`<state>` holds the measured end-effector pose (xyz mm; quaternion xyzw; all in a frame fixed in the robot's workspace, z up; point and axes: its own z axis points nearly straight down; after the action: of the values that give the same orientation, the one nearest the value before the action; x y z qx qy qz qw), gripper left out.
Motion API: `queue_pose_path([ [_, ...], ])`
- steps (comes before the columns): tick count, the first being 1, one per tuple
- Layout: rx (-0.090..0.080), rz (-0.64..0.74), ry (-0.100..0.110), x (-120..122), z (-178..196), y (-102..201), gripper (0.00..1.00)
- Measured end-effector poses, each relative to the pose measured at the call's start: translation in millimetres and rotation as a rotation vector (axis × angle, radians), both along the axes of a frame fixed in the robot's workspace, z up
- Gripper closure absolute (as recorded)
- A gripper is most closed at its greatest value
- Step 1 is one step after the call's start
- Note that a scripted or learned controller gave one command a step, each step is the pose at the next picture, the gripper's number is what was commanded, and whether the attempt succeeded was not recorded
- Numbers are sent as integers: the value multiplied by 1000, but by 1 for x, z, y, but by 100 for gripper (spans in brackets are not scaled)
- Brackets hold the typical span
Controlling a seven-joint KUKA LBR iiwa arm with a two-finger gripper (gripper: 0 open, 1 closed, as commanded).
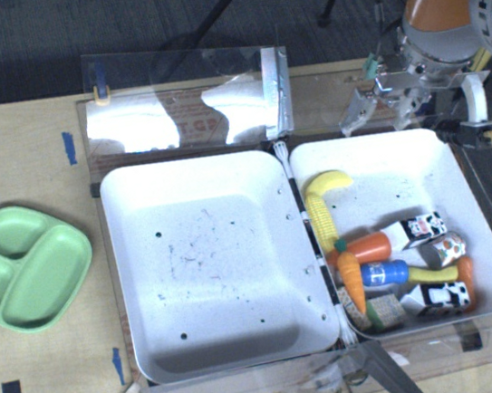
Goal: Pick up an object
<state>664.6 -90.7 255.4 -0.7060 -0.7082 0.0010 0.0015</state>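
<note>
You're at the approach step, nothing picked yet: gripper (364,116) hovers spread apart & bare above the right bin (422,148) far rim. Next you need to swing in & down toward the toy pile, e.g. the banana (321,185), near but below-left of it

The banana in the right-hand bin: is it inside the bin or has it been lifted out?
Inside. The banana lies on the right bin's floor beside the corn cob, while the end effector sits above the bin's far edge.

A green divided plate (26,267) sits left of the bins.
</note>
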Motion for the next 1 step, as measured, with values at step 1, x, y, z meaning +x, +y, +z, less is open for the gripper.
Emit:
queue_pose_path([
  [1,-1,-23,-3,2,7,-5,0],
])
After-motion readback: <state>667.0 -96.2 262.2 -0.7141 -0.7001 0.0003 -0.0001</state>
